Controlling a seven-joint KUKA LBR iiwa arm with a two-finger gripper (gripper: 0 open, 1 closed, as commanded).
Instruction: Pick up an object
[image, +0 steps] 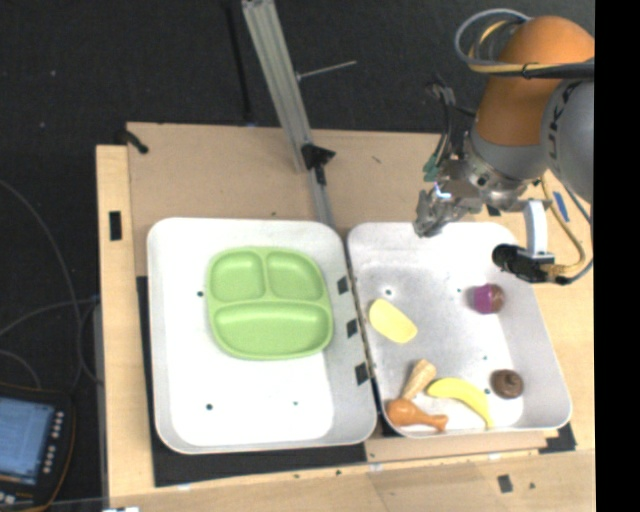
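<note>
My gripper (432, 222) hangs over the far edge of the right bin (450, 255), with nothing seen between its fingers. In that bin lie a pale yellow oval piece (392, 321), a purple round thing (487, 298), a brown doughnut-like piece (506, 383), a yellow banana (462, 398), a tan wedge (418, 378) and an orange-brown drumstick (414, 414). All of them are nearer the camera than the gripper, and none touches it.
The left bin (180, 400) holds a green divided plate (269, 303). A grey metal pole (285, 85) slants up from between the two bins at the back. A screen device (30, 440) sits off the bench at lower left.
</note>
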